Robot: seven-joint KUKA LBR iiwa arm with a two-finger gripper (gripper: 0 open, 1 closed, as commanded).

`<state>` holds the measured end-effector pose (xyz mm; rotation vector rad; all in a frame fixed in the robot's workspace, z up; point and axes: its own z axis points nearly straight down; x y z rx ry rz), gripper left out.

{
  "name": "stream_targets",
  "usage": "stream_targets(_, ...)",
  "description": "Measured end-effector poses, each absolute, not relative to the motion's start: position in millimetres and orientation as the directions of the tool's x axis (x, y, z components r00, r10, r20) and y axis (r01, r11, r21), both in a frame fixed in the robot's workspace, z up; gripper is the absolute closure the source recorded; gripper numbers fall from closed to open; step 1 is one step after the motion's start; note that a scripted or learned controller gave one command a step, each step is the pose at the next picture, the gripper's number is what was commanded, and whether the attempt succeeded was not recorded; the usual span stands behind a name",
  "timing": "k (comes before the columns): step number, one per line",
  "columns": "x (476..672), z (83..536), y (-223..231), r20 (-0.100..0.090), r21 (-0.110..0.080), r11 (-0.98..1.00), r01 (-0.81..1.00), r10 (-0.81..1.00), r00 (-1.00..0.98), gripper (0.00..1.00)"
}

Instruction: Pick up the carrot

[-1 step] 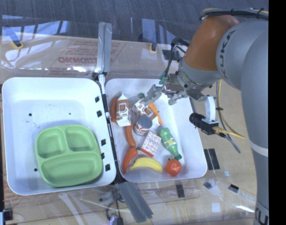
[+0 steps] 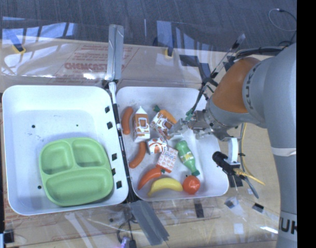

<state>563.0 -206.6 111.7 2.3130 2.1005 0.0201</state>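
Nearest me, along the front wall of the right bin [image 2: 209, 94], the carrot [image 2: 149, 177] lies untouched, just beside the banana [image 2: 165, 185] and tomato [image 2: 191, 184]. Farther back the pincer [image 2: 191, 122] hangs over the cartons; how wide it stands, I cannot tell. The reach looks barely begun: next it must come forward and down onto the carrot.

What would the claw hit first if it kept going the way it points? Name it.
Most likely the small white-and-orange carton right beside the claw, which points toward the view's left across the right bin. Depth is unclear from above, so it might pass just over the carton.
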Motion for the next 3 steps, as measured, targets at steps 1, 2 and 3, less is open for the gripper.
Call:
stream_targets(1, 663.4, 107, -208, -0.014, 0.018, 0.341, 0.940, 0.940, -0.341, 0.00)
stream_targets(2, 665.6, 120, -205, -0.013, 0.023, 0.347, 0.938, 0.938, -0.346, 1.00)
stream_targets(3, 665.6, 120, -205, -0.013, 0.023, 0.347, 0.938, 0.938, -0.347, 0.00)
